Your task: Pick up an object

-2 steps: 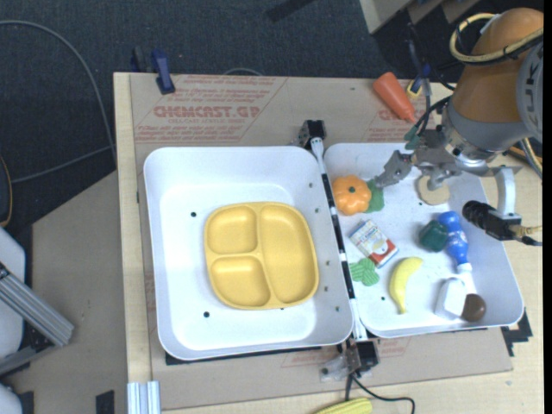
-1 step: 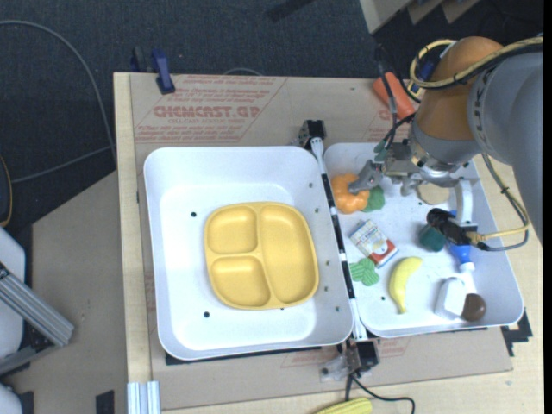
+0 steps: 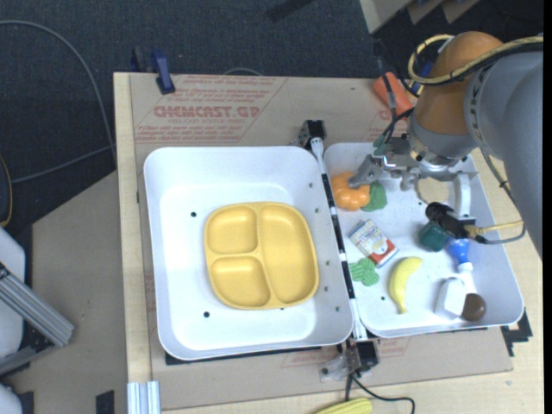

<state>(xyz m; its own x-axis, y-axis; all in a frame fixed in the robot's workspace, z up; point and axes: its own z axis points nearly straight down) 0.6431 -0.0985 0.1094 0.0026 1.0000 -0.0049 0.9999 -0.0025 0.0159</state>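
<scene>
Bench, right bin [image 3: 504, 270]: my claw [image 3: 377, 172] over orange toy [image 3: 349, 193]; opening indiscernible. Toy likely light, smooth; grip sides.

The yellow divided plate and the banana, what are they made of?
The yellow divided plate looks like moulded plastic: uniform colour, soft sheen, smoothly rounded compartments. The banana seems a plastic toy too, evenly yellow and smooth, though a real one can't be excluded.
</scene>
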